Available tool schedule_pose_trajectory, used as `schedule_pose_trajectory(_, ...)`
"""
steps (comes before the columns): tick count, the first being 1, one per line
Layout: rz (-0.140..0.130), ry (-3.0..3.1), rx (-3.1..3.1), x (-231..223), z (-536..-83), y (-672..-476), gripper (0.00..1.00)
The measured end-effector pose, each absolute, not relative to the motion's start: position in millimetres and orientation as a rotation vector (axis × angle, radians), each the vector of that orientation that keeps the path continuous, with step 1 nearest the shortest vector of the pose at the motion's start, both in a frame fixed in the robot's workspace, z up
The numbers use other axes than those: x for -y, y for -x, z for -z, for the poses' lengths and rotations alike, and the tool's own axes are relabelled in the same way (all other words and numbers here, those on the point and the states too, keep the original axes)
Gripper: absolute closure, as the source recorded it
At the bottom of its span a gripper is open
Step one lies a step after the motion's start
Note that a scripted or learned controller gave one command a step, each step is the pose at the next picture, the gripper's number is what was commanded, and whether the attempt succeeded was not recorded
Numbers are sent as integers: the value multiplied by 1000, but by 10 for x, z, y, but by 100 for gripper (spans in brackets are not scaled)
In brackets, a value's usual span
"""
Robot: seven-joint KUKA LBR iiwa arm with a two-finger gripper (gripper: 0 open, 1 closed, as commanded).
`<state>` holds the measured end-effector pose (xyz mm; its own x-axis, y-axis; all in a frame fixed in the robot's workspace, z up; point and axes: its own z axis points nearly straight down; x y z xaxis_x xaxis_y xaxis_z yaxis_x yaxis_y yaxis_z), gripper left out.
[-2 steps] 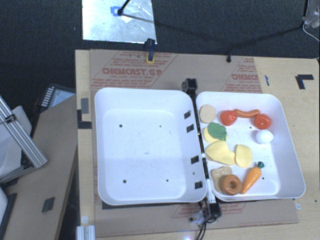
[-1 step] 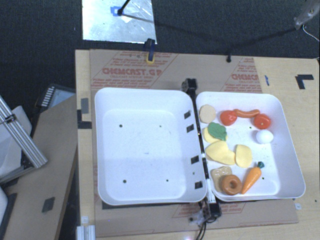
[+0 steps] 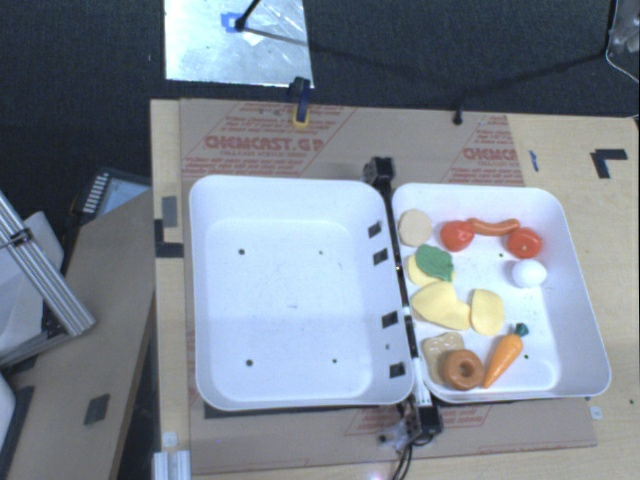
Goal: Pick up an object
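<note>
At the upper right border, a small pale grey shape [image 3: 627,36], cut off by the edge. Too small and too blurred to tell whether it belongs to the arm. Nothing more of pose or state to read here.
</note>
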<state>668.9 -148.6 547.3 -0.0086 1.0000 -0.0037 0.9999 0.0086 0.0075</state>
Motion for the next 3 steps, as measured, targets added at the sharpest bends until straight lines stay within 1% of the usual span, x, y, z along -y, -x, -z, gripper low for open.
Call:
schedule_pose_trajectory(1, -1, -2218, -2228, 1249, -5349, -5901, 100)
schedule_pose_trajectory(2, 2, -2223, -2218, 1829, -4676, -6208, 100)
schedule_pose_trajectory(3, -8, -2206, -2219, 1792, -5399, -6703, 100)
